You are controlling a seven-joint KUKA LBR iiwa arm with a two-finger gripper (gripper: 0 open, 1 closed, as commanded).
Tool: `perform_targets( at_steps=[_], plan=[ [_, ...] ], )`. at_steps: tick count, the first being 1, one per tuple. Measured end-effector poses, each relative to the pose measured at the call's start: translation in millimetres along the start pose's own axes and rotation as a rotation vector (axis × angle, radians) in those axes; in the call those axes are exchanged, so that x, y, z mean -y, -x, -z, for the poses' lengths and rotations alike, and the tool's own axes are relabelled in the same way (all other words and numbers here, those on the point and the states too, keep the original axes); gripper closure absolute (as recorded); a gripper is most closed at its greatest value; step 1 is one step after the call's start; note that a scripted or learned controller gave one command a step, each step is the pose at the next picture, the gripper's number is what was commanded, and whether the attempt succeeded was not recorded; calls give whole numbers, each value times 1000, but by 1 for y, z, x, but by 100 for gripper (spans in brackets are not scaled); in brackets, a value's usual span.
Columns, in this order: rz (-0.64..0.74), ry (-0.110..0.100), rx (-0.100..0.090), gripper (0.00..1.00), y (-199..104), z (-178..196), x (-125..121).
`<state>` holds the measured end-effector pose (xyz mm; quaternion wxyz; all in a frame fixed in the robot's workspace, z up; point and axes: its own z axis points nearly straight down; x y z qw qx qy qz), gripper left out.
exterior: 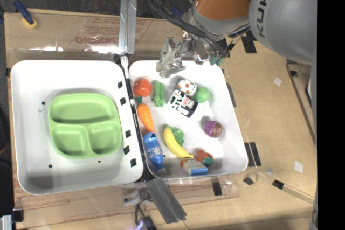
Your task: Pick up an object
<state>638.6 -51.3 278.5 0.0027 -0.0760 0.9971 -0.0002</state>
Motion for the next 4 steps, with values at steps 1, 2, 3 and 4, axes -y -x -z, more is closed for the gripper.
perform_targets(
  at_steps=[1, 2, 3, 4],
  plan=[
    [115, -1, -3, 100, 6, -19, 82],
    [82, 0, 0, 100, 12, -6, 49],
    [401, 3, -7, 100, 1, -93, 107],
    [574, 0, -2, 100, -5, -116, 159]
  ],
)
